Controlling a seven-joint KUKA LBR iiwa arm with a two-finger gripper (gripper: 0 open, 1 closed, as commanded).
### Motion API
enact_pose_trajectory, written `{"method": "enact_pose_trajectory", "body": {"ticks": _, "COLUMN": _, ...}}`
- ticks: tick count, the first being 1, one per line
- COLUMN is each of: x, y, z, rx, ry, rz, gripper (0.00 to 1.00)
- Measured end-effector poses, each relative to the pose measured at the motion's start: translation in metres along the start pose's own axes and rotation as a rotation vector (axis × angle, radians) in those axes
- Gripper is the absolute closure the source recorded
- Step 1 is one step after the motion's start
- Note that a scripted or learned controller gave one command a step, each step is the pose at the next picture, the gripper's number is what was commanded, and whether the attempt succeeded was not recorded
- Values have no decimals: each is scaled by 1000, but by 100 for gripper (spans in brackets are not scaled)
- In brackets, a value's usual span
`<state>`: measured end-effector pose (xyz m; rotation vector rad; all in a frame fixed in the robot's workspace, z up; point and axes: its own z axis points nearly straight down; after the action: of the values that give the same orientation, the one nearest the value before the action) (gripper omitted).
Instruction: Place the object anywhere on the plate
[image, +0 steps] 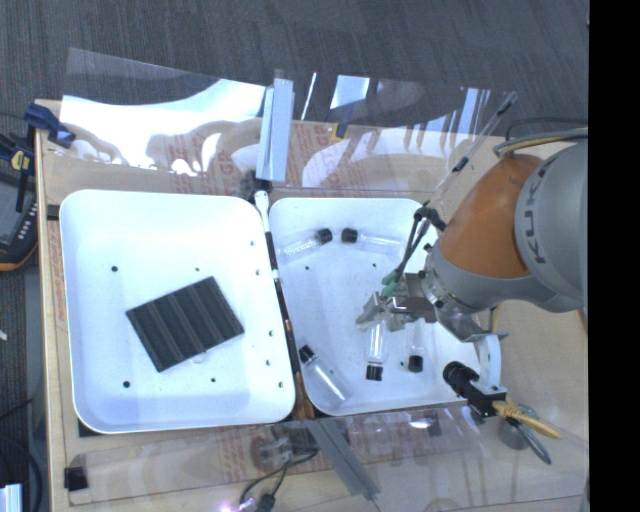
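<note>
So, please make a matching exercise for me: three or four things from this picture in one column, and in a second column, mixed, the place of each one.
Things:
1. dark ribbed plate
2. gripper
3. two black-capped tubes
4. single tube

Places:
A. near the far edge of the right bin
B. lying flat in the left bin
C. near the front left corner of the right bin
D. over the middle of the right bin

Pairs: 1-B, 2-D, 3-A, 4-C
</note>
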<state>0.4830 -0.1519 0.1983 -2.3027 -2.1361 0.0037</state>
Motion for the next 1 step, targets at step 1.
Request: {"method": "enact_pose_trajectory", "body": {"ticks": 1, "x": 86, "y": 29, "z": -13, "rx": 1, "ry": 2, "rz": -183, "gripper": 100}}
